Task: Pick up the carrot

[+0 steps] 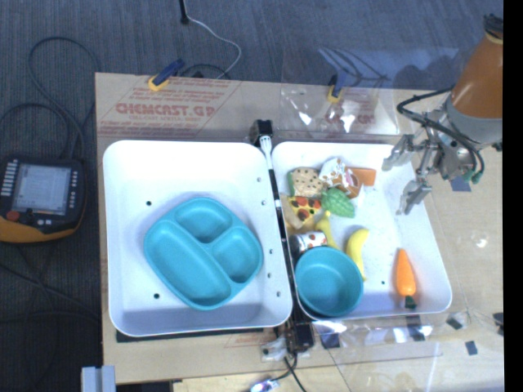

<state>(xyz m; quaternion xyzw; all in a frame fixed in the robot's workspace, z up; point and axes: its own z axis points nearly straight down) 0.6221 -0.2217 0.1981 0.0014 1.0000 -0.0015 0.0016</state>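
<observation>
Carrot: the small orange toy carrot with a dark green stub (404,277) lies in the right white bin (425,219), near its front right corner, apart from the other toys.
Long axis: roughly front to back, green end toward the front rim.
Gripper: the grey two-finger gripper (411,175) hangs over the bin's right rear, fingers spread, nothing between them.
Direction: the carrot lies well forward of the gripper, almost straight toward the bin's front.
Neighbours: yellow plastic banana (357,247) and round blue bowl (328,282) sit to its left.

Arm reaching from right, gripper (406,178) lowered, jaws spread
</observation>
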